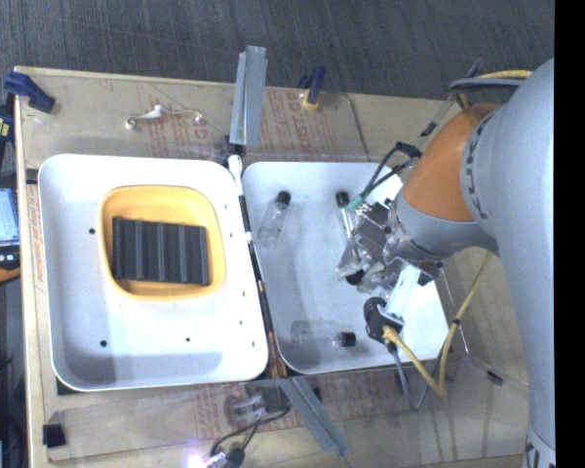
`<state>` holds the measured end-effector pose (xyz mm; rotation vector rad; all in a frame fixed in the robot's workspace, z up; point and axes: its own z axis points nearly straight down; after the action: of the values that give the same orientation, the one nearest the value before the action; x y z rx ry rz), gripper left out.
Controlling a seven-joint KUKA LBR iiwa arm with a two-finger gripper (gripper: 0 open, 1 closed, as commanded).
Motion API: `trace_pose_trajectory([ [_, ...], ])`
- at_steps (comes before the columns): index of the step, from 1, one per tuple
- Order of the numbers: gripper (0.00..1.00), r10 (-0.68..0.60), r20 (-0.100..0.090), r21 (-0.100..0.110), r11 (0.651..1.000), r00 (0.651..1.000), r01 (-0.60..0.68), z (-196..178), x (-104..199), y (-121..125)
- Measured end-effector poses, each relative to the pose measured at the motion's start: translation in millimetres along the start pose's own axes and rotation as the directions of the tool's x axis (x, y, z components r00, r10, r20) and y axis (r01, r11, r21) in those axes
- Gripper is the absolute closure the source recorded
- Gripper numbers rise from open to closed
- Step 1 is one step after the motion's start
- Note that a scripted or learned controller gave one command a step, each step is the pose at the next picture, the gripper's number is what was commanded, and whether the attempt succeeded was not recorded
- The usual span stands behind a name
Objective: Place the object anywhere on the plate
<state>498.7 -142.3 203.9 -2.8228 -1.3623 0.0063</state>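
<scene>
Though viewed plainly from above, cannot tell the state of the gripper [363, 257]: released or clenched, unreadable amid its own metal brackets and cabling. Hangs over the right half of the right bin [307, 359], below the orange band [439, 178] of the grey arm [522, 213]. Nothing seen grasped.

Just up-left of it, a small black cap [343, 200] on the bin floor; whether attached to a vial, cannot tell. Further left in the same bin, near the dividing wall, a clear vial [273, 218] with a black cap, lying tilted. Toward the near edge of that bin, a second clear vial [318, 337], lying flat with its black cap pointing right, apart from the gripper. All of these well apart from the plate.

Below the gripper, a loop of yellow cable [416, 355] trailing past the bin's right corner.

Across the divider, in the left bin [68, 339], the yellow plate [161, 196], with a dark ribbed block [162, 251] resting on its middle.

Beyond the bins, on the bench [97, 100]: a blue clamp [27, 90] at the far left corner, another blue clamp [313, 82] at the far edge, and a grey metal bar [248, 96] pointing toward the gap between the bins.
</scene>
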Motion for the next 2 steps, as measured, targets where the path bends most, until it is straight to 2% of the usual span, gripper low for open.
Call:
trace_pose_trajectory([
  [1,1.00,-0.142,0.002,-0.003,0.990,0.990,0.142,-38,74,-18],
  [2,1.00,-0.262,0.003,-0.002,0.965,0.965,0.262,-41,182,-16],
])
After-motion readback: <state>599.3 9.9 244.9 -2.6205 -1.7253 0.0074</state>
